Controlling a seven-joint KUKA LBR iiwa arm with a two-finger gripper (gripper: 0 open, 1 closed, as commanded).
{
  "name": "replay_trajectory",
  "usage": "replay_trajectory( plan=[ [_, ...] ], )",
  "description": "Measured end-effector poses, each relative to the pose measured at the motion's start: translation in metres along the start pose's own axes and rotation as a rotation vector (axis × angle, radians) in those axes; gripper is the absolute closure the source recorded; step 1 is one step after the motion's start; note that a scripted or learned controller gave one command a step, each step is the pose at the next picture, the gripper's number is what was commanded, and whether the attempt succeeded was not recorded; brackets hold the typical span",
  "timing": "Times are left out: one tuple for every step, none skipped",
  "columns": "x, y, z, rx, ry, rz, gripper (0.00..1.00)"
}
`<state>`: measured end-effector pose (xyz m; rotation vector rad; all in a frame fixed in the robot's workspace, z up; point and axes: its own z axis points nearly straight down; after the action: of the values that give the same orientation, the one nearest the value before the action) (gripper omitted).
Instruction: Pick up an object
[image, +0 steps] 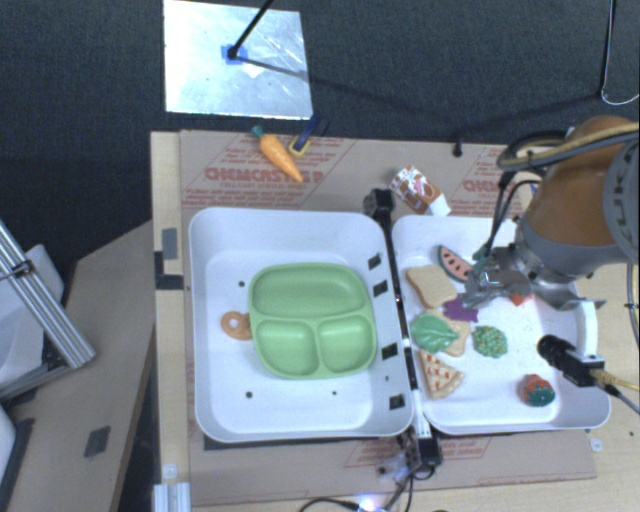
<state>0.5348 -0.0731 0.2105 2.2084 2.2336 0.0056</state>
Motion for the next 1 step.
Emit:
replay_trajectory(
  plan=[
    [0.0438, 0.0133, 0.0022, 0.000, -0.001, 0.001, 1.00]
  ],
)
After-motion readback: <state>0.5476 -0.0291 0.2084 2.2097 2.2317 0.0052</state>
